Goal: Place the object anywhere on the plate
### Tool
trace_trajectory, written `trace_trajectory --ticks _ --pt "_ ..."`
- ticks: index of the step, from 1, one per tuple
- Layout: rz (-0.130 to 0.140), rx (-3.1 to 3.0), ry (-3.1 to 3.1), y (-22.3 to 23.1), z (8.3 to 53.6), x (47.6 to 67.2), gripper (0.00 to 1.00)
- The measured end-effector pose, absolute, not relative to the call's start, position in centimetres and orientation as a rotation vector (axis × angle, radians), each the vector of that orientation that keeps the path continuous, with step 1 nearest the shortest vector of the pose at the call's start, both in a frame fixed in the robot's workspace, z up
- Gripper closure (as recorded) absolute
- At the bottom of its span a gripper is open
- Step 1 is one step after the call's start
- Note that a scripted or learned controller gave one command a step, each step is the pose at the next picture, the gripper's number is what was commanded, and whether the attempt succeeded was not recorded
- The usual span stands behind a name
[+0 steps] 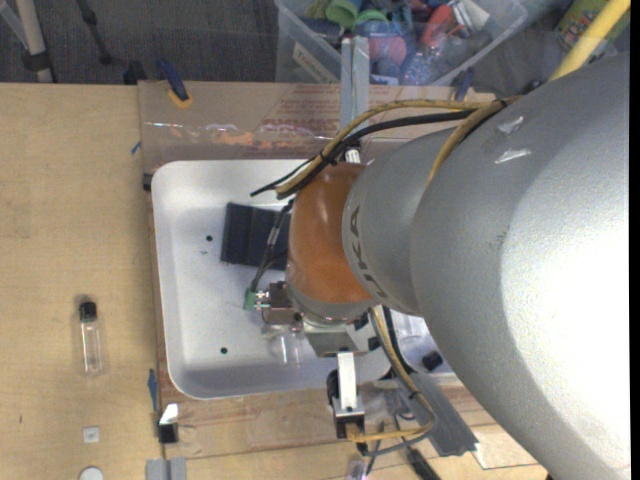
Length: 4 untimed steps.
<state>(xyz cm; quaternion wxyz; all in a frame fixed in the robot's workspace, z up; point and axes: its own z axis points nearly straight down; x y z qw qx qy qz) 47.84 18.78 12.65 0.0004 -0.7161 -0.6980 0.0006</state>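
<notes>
A: How does the arm [470, 218] sit?

B: It comes in from the right and bends down over the bin [185, 268], its orange band [320, 238] above the bin's middle. The tool [285, 318] is low inside the bin, below the band. Whether it is clenched or released, I cannot tell; the wrist covers it.

A: And the object?

B: A black block [243, 233] lies in the bin, left of the band, partly under cables [330, 158]. I cannot tell whether that is the task's thing. No plate can be made out.

A: Anything else?

B: A vial [90, 336] lies on the counter [60, 218], well left of the bin. A tub of toys [400, 18] stands beyond the bin.
</notes>
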Motion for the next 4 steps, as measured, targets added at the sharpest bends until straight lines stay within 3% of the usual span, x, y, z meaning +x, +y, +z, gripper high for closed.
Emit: trace_trajectory --ticks 1,2,3,4 --pt "0.004 -2.714 -1.581 22.5 11.2 47.8 1.0" --pt "0.006 -2.173 -2.264 17.5 9.2 47.8 1.0" --pt "0.0 -1.637 -2.681 18.3 13.3 51.9 1.0" --pt "0.002 -2.134 -2.304 21.0 12.2 50.3 1.0"
